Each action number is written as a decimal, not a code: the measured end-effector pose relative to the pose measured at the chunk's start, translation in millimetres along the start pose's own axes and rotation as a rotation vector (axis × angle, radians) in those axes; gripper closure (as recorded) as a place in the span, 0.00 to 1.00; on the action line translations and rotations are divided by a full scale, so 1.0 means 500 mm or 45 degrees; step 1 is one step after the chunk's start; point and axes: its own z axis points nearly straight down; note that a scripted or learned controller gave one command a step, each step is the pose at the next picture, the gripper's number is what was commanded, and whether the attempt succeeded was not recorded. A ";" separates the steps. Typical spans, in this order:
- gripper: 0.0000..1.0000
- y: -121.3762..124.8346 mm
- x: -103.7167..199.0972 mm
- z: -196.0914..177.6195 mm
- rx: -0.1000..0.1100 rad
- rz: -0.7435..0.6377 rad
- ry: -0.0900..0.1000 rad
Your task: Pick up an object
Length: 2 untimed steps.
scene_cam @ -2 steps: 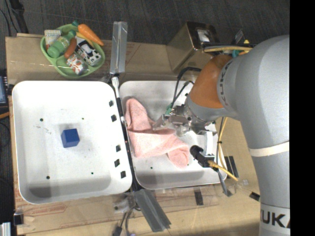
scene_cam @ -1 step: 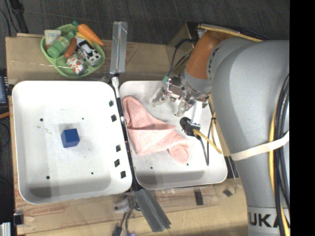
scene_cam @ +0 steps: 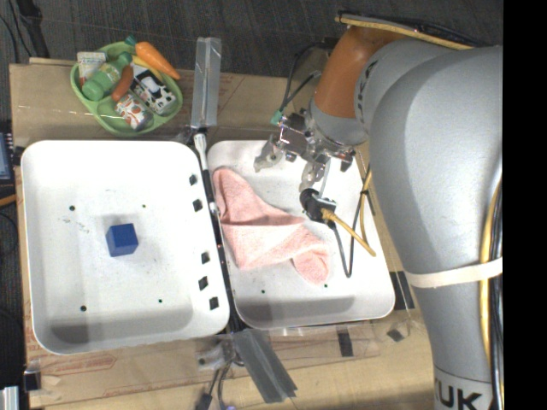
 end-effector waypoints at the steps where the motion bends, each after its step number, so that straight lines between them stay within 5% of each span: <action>1: 0.00 -0.049 -0.041 0.159 -0.002 -0.146 0.001; 2: 0.00 0.022 -0.111 0.156 -0.005 -0.305 0.000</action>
